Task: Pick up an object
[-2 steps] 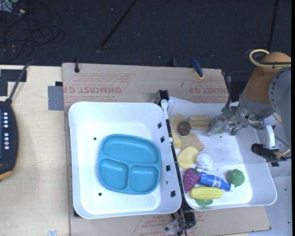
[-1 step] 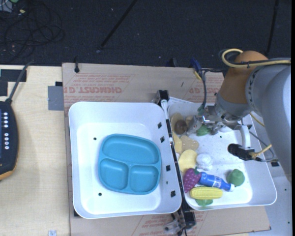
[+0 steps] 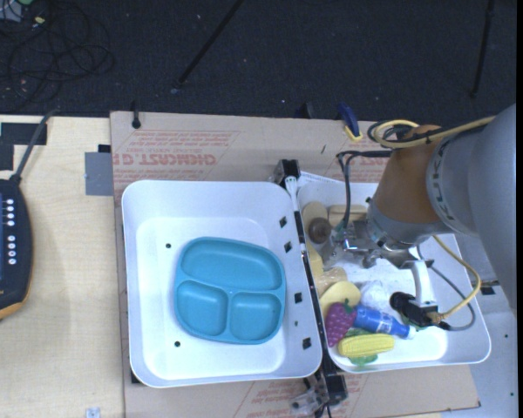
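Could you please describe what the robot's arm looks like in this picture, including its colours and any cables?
The arm is a thick grey cylinder with an orange band above the wrist. Yellow and black cables loop along it, and metal hardware sits at the wrist.

Blue tray (image 3: 229, 288), yellow corn (image 3: 366, 346), purple grapes (image 3: 338, 322)

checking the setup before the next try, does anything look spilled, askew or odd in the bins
Nothing looks spilled or broken. The blue tray lies flat and alone in the left bin. The toys, including the corn, grapes and blue bottle, are crowded into the right bin's near left corner.
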`<state>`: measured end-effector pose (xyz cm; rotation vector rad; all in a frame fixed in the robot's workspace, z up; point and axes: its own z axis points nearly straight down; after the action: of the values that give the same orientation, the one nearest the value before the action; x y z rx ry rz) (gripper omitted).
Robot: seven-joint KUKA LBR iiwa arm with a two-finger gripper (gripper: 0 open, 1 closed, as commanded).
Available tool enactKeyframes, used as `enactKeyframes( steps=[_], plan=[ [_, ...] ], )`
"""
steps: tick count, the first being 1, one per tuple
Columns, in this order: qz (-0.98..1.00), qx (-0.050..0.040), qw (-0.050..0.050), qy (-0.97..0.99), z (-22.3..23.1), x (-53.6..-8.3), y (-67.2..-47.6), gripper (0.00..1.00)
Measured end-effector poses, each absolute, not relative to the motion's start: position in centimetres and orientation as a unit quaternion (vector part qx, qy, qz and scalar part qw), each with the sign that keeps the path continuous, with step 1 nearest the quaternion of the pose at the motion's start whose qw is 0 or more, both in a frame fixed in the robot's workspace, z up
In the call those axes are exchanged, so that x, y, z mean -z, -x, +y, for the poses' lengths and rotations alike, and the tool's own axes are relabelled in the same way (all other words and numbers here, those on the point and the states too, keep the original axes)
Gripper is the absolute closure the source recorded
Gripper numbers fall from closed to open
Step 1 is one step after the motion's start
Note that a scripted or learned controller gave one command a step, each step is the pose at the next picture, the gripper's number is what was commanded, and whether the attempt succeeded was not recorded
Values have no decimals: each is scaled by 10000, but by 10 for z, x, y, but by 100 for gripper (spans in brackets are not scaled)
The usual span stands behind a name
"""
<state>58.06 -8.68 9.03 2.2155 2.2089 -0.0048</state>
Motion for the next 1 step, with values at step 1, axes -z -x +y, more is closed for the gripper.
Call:
enactKeyframes(
  steps=[1],
  plan=[
    [7070,49,-69,-7072,-94,-87,-643,0]
  ],
)
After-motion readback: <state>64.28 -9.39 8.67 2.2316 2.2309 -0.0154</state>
